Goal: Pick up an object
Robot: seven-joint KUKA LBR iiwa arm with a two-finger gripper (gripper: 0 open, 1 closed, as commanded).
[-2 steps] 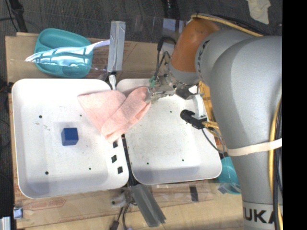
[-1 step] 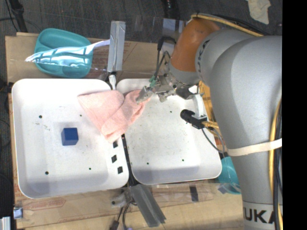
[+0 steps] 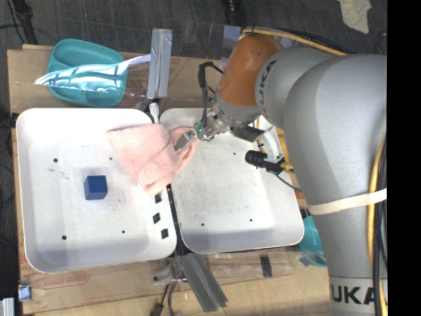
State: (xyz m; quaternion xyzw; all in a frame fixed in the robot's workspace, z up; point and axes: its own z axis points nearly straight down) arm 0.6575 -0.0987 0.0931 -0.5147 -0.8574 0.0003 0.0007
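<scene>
A pink cloth [image 3: 148,153] lies crumpled across the divider between the two bins, most of it in the left bin. Its right corner is drawn up into a point at my gripper [image 3: 198,134]. The gripper hangs over the back left corner of the right bin [image 3: 230,203] and is shut on that corner of the cloth. A small blue cube [image 3: 96,187] rests flat on the floor of the left bin [image 3: 39,150], well to the left of the gripper and apart from the cloth.
A teal scoop-shaped object [image 3: 85,71] wrapped in clear plastic lies on the bench behind the left bin. My arm's grey body [image 3: 335,143] covers the right bin's right side. A black cable fitting [image 3: 263,160] juts over the right bin.
</scene>
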